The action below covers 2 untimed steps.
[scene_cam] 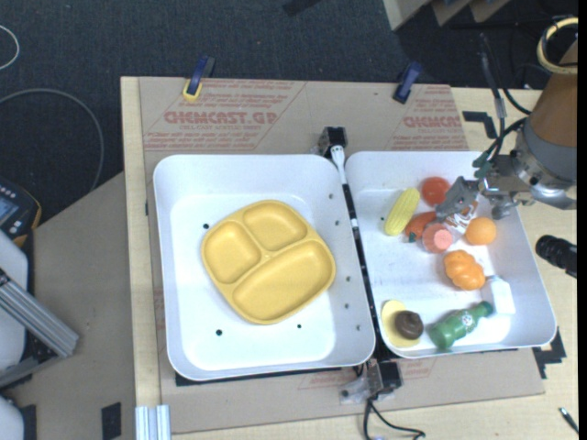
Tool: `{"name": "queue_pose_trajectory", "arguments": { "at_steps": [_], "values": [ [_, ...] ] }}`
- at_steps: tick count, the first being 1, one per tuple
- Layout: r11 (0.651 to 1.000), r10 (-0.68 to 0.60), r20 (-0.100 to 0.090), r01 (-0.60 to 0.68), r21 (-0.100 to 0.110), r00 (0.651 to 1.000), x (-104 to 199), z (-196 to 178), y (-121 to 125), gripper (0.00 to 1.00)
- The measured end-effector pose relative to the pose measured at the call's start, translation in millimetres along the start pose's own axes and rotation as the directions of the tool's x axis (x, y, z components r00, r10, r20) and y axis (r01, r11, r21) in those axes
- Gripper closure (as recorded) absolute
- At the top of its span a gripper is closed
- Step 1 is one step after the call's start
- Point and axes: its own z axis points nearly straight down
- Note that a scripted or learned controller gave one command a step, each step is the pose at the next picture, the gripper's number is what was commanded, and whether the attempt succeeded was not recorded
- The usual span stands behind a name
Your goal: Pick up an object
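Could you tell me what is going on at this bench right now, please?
A grey arm reaches in from the right, its gripper low over a cluster of toy foods in the right bin: a corn cob, a tomato, an orange and a green bottle. The left bin holds a yellow divided plate.

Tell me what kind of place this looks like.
Probably a robotics lab test bench. Two shallow white plastic bins sit on a clamped board, one holding a yellow divided plate, the other toy food like a yellow corn cob, under a grey robot arm's gripper.
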Motion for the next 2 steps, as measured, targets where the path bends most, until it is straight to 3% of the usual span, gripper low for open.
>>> {"name": "queue_pose_trajectory", "arguments": {
  "at_steps": [1, 2],
  "values": [
    [1.000, -0.009, -0.001, 0.009, -0.003, 1.000, 97.9, 45.7, 56.8, 0.00],
    [1.000, -0.016, -0.006, 0.016, 0.008, 1.000, 252.8, 57.6, -19.3, 0.00]
  ]
}}
